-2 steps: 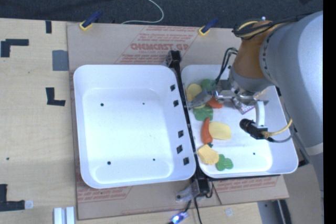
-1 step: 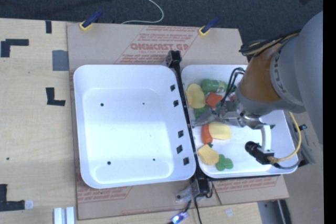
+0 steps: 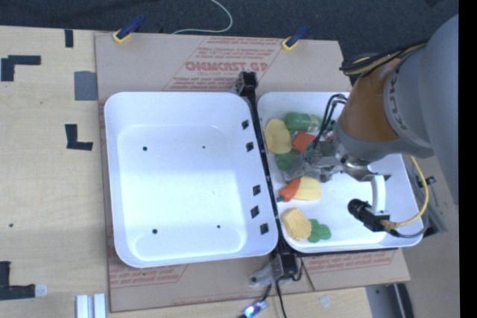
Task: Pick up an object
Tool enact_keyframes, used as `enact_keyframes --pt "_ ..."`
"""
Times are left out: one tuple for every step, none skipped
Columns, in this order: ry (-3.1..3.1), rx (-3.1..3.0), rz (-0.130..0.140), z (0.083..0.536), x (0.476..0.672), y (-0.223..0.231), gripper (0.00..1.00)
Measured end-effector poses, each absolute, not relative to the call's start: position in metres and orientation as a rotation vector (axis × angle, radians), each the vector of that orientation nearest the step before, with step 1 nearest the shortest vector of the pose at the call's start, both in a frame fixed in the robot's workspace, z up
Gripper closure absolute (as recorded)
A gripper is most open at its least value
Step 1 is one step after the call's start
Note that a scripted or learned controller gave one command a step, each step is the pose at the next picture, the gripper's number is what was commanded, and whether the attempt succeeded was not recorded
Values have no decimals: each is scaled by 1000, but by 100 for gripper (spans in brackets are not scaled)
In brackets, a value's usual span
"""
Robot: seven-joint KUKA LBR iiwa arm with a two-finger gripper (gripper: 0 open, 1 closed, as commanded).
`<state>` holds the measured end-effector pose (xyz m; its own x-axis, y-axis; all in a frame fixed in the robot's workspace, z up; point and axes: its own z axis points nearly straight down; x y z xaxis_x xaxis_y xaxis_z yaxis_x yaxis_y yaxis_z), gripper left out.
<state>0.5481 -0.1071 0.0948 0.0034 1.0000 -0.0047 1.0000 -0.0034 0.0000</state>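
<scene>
I see small yellow, orange and green plastic toy foods (image 3: 298, 190) clustered beside my gripper (image 3: 322, 160) in the right-hand shallow white bin (image 3: 399, 182). I cannot tell its grip.

Both bins are white: the left bin (image 3: 179, 182) shows small black dots on its floor, and black clips dot the divider beside it. In the right bin (image 3: 402, 234) lie a yellow piece (image 3: 277, 135), a green piece (image 3: 300, 120), an orange-red piece (image 3: 303, 141), an orange and pale yellow piece (image 3: 302, 189), and a yellow piece with green (image 3: 304, 226). The arm (image 3: 402, 104) above that bin is grey with an orange band. The cardboard sheet (image 3: 216, 63) under the bins is tan with red lettering.
</scene>
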Motion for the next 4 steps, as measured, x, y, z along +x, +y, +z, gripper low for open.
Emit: enact_keyframes --pt "2227 2208 13 189 596 -44 100" --pt "2237 2208 10 249 572 62 100" --pt "2230 2215 1 247 600 118 100" --pt "2230 2220 -8 215 557 153 100"
